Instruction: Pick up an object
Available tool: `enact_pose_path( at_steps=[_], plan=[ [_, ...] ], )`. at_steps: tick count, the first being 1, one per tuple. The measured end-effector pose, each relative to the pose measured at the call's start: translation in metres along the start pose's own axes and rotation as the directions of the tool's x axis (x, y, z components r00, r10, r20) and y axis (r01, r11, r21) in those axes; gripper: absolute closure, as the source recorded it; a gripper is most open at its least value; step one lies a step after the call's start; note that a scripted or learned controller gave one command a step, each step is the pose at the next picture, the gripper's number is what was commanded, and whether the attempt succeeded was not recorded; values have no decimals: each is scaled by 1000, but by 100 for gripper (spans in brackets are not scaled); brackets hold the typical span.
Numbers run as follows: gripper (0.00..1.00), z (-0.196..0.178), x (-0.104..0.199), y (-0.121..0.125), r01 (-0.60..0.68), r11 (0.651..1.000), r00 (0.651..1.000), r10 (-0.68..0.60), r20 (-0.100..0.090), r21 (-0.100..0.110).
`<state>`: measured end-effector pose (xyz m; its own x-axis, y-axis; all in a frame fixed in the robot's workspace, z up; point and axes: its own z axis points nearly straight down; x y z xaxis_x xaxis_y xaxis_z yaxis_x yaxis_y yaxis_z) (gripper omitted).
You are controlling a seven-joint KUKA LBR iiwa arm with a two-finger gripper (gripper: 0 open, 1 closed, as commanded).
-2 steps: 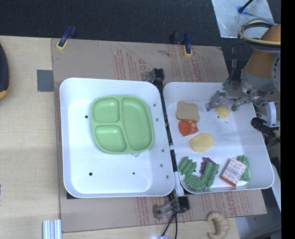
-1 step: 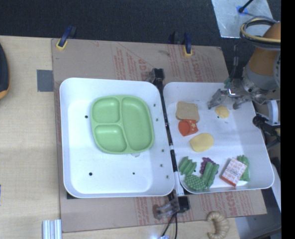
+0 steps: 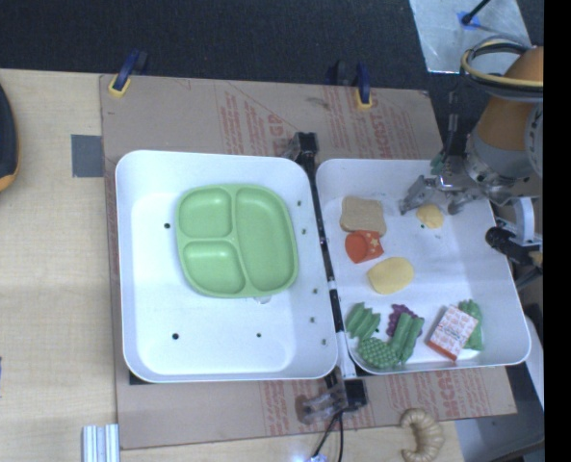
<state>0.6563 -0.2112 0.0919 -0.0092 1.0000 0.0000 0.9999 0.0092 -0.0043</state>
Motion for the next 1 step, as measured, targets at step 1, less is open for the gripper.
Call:
enact_pose_path(
  at_steps=[1],
  plan=[
    [0,0,0,0,0,1000,1000,0,0,0]
  ],
)
